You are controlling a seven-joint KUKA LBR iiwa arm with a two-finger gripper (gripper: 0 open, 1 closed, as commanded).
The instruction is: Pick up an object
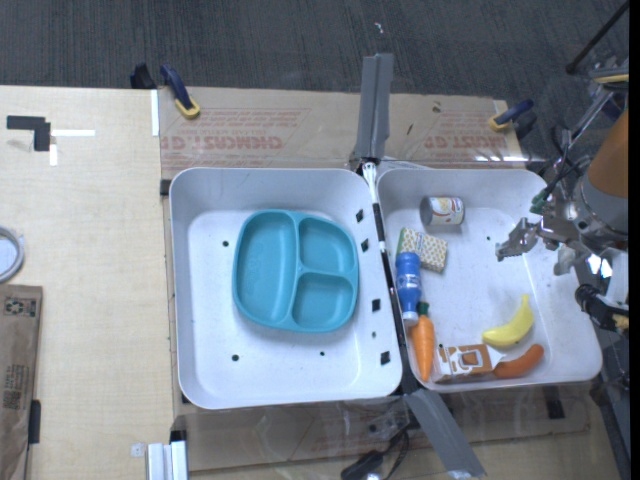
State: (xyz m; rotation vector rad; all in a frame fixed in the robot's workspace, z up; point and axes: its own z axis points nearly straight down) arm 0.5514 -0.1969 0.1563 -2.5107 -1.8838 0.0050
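- Approach step: the gripper (520, 236) hangs over the right bin (470, 298) — whether open or closed, I cannot tell.
- Nearest pick, the banana (510, 324), lies below; next comes a descent.

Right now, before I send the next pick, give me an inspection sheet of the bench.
Surface: two white bins side by side, left bin, right bin, on a pale bench.
Job's things: in the right bin a can, sponge, blue bottle, carrot, banana, carton, sausage.
Clutter: teal divided plate in the left bin; tape roll at the bench's left edge.
Hand: hand over the right bin's right side, nothing seen between its fingers.
Cables: dark cables beside the arm.
Surroundings: clamps on cardboard, dark floor.
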